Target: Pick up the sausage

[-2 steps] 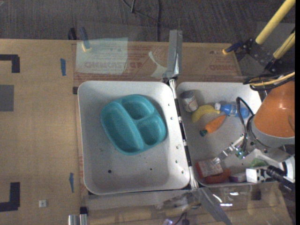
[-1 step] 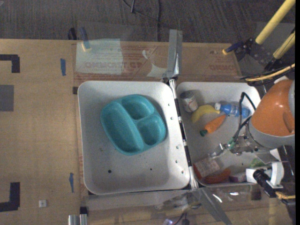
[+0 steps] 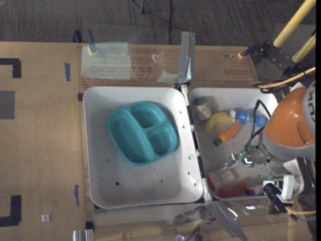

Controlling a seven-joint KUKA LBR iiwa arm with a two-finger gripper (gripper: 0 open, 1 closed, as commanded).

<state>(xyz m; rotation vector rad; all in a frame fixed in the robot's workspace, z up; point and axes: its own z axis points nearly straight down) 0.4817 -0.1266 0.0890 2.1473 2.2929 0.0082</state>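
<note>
In right bin: arm above sausage; whether grasp open or closed, unclear.

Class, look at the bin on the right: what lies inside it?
Inside the right bin lie a small can, a banana, a water bottle, a carrot and, near the front, a clear packet beside a reddish sausage. The arm covers its right part.

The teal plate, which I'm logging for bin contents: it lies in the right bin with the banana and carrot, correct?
Not quite. The camera view shows the teal plate alone in the left bin; the banana and carrot lie in the right bin.
</note>
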